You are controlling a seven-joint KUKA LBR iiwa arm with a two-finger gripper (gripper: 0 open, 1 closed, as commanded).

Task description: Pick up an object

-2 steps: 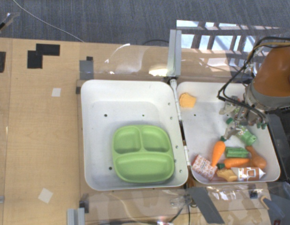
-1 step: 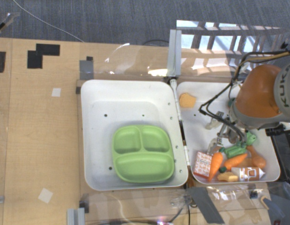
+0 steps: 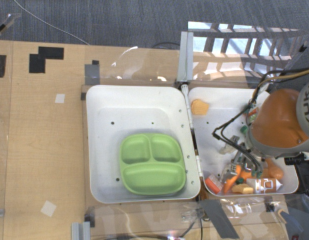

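The arm's orange band (image 3: 277,121) hangs over the right bin (image 3: 219,129). Below it my gripper (image 3: 241,165) is down low among a heap of small items at the bin's front. The heap holds orange carrot-like pieces (image 3: 228,183), a red-orange piece (image 3: 211,184), a white tube with an orange label (image 3: 262,186) and an orange ball (image 3: 275,172). The wrist and cables hide the gripper's tips, so I see nothing clearly held. A tan round piece (image 3: 199,106) lies alone at the bin's far left corner.
A green divided plate (image 3: 152,163) lies in the left bin (image 3: 104,134). A metal divider (image 3: 191,134) separates the two bins. Black cables (image 3: 234,124) loop out from the wrist over the right bin.
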